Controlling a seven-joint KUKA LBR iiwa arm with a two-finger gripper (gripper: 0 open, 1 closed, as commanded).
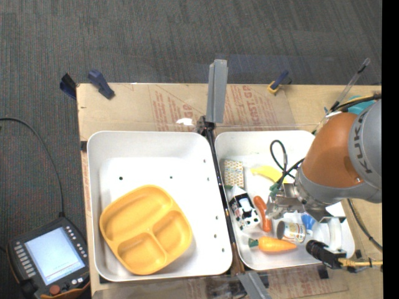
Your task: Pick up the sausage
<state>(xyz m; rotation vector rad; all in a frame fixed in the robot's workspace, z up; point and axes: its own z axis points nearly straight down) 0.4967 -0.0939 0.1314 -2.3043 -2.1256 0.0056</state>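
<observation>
The sausage (262,215) is a small red-orange link lying near the middle of the right bin (249,143), its length running front to back. My gripper (276,208) hangs low over that bin, right beside the sausage on its right side and touching or nearly touching it. The grey wrist and orange band (330,154) above it hide much of the bin's right half. Nothing is visibly held.
Around the sausage lie a black-and-white toy (244,209), a carrot (275,245), a small can (292,232), a blue piece (307,220), a yellow banana (268,173) and a patterned packet (234,172). The left bin (149,147) holds a yellow divided plate (145,229).
</observation>
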